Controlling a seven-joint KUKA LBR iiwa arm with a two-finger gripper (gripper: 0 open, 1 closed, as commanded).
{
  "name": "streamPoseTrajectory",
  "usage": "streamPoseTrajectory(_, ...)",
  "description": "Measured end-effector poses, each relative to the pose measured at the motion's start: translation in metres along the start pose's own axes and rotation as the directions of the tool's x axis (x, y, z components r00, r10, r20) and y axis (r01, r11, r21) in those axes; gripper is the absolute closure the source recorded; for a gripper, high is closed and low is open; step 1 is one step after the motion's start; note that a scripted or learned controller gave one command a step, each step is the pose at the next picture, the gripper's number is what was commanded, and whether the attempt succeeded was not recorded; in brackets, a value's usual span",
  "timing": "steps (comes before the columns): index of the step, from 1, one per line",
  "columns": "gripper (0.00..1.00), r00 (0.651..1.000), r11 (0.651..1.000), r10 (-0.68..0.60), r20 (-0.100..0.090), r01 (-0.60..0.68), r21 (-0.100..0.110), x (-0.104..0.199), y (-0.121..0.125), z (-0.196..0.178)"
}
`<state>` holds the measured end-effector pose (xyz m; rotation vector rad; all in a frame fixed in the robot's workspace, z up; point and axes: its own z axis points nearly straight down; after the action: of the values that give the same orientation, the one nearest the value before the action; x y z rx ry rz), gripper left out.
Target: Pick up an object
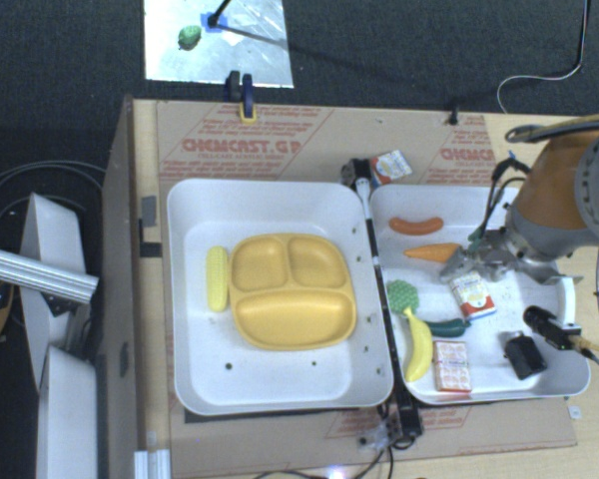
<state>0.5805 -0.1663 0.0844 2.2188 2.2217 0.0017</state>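
Gripper [471,265] sits over the right bin [577,377], at 12 o'clock of a carton [473,295]; finger state cannot be determined. Risk: the carrot [431,252] at 9 o'clock lies close, so descent may nudge it or miss the carton.

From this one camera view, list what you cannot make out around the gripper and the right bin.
- Gripper: the wrist above covers its fingers, so their state and any grasp on the small carton are hidden.
- Carrot: its right end runs under the gripper.
- Dark green vegetable: partly covered by the carton and banana; its type is unclear.
- Printing on the flat packet: too small to read.
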Motion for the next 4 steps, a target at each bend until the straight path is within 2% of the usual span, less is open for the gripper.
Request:
streamPoseTrajectory(1,0.0,1.0,1.0,-0.003,-0.001,0.003,-0.001,0.046,0.062,-0.001)
streamPoseTrajectory(2,0.0,1.0,1.0,0.0,0.004,0.0,0.025,0.071,0.083,0.003)
streamPoseTrajectory(3,0.0,1.0,1.0,0.0,0.001,0.0,0.026,0.07,0.083,0.003)
streamPoseTrajectory(4,0.0,1.0,1.0,0.001,0.007,-0.002,0.026,0.074,0.082,0.003)
